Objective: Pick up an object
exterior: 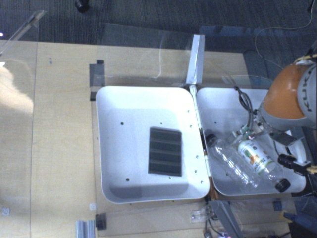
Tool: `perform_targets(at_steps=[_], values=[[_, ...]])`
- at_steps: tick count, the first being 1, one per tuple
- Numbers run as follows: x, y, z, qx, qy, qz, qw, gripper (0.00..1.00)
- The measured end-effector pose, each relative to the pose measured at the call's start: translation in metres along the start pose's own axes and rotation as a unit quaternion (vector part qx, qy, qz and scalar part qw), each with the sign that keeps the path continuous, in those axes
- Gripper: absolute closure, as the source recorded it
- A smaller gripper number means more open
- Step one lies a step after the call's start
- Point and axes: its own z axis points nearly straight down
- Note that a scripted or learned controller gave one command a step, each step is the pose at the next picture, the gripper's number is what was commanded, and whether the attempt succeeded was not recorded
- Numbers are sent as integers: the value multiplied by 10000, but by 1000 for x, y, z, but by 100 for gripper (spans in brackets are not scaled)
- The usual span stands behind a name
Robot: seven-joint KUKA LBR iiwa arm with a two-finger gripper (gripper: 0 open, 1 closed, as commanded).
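Note:
In the left bin [114,133] a dark grey ribbed rectangular pad [165,151] lies flat. The right bin [218,108] holds two clear plastic bottles lying on their sides. One [232,163] has a black cap pointing toward the divider. The other [256,157] carries a green and orange label, with its black cap [282,185] at the bin's near right corner. The arm's orange band [285,95] hangs over the right bin. My gripper [249,132] is low in that bin, right at the upper end of the labelled bottle.
A metal bracket [195,58] stands upright behind the seam between the bins. Black cables [243,100] trail from the wrist across the right bin's back. Wooden bench top [54,148] spreads to the left of the bins.

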Motion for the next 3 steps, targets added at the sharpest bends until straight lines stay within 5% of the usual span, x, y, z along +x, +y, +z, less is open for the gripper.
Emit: perform_targets(at_steps=[1, 2, 3], values=[[-12, -26, 0, -19, -20, -19, 10000, 0], [-13, -22, -12, -63, -47, -27, 10000, 100], [52, 28, -99, 9, 10, -675, 9977, 100]])
